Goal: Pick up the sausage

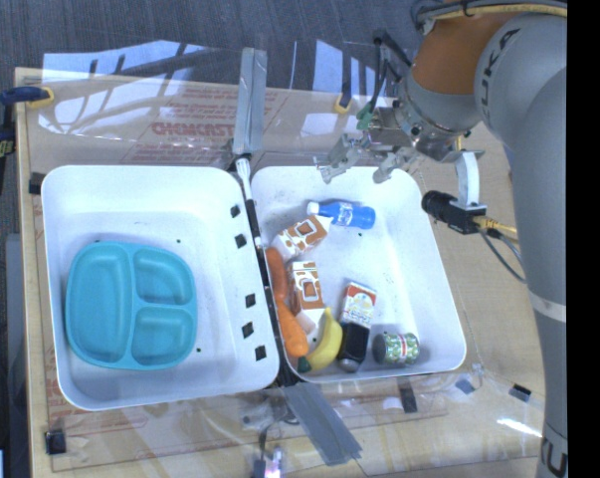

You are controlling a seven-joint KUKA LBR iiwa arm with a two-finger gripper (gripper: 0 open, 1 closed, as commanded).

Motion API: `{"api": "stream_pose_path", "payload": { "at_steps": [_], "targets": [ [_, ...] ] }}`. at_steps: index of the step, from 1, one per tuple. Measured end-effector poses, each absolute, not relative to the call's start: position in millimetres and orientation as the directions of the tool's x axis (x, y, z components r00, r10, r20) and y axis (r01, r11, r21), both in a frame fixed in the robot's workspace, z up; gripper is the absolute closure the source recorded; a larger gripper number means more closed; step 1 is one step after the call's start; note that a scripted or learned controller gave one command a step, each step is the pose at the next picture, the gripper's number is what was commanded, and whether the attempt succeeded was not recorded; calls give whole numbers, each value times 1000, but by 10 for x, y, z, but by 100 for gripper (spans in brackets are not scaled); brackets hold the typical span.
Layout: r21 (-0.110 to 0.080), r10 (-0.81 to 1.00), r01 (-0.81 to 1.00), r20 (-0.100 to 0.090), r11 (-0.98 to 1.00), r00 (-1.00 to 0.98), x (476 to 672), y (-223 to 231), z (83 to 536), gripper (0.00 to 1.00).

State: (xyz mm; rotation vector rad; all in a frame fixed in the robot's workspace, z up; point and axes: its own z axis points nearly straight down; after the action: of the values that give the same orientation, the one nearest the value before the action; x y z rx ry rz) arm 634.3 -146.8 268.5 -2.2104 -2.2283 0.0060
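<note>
The grey arm point(523, 118) with its orange band enters from the right and reaches over the far edge of the right bin. The bench point(479, 406) carries two white bins side by side. Behind them lies a clear sheet point(180, 118) with red print that looks like "CHEMCAST", though it is too faint to be sure. The left bin point(130, 202) holds one teal tray point(130, 304) with three compartments. The right bin point(434, 267) holds the smaller things: one sausage point(275, 272), reddish brown, lying along the left wall just far of one carrot point(293, 333); one banana point(328, 342) near the carrot; one blue bottle point(344, 213) on its side at the far end; three small cartons point(306, 285) with orange and white labels too small to read; one dark can point(354, 345); and one green can point(399, 348) at the near right. The tool point(356, 172) hangs above the far rim of the right bin, its two fingers spread apart and holding nothing, well apart from the sausage.
</note>
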Motion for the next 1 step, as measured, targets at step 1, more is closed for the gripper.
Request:
{"api": "stream_pose_path", "payload": {
  "at_steps": [1],
  "targets": [
    [-4, 997, 997, 2, 78, -78, 6533, -1203, 2255, 0]
  ]
}}
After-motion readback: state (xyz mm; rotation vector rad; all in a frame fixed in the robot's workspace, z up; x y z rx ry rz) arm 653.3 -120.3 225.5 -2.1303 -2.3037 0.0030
